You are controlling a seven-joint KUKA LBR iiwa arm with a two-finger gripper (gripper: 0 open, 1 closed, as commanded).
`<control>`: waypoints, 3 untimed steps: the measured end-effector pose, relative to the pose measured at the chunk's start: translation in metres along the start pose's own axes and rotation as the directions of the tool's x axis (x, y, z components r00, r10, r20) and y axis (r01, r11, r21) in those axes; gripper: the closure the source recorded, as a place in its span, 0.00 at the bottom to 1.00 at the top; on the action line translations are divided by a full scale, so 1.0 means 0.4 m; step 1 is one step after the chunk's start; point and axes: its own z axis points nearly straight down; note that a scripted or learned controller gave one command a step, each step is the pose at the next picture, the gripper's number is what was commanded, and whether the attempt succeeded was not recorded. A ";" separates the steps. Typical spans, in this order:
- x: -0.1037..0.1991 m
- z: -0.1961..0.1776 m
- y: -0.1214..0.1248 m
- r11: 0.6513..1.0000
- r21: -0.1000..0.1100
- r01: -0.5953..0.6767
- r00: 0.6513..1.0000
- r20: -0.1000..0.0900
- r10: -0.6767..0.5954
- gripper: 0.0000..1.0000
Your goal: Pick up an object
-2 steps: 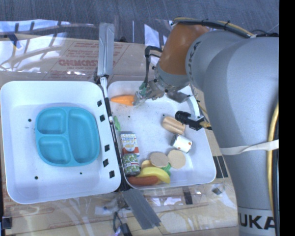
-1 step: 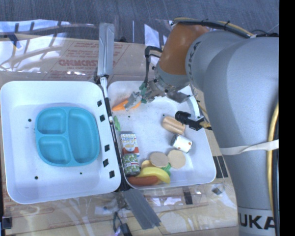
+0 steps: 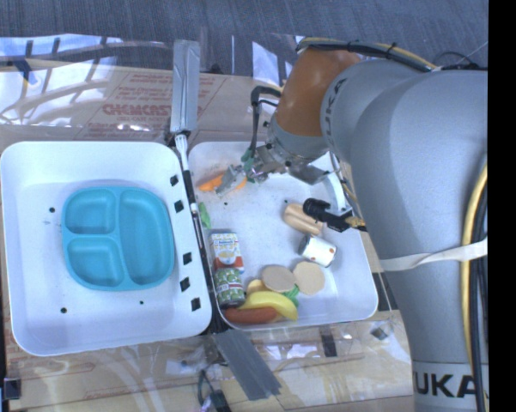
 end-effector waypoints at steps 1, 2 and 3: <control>0.001 -0.026 0.003 1.000 -0.001 0.003 1.000 0.002 -0.003 1.00; 0.001 -0.025 0.002 1.000 0.000 0.004 1.000 0.001 -0.004 0.00; 0.000 -0.052 0.004 1.000 -0.001 0.006 1.000 0.004 -0.006 1.00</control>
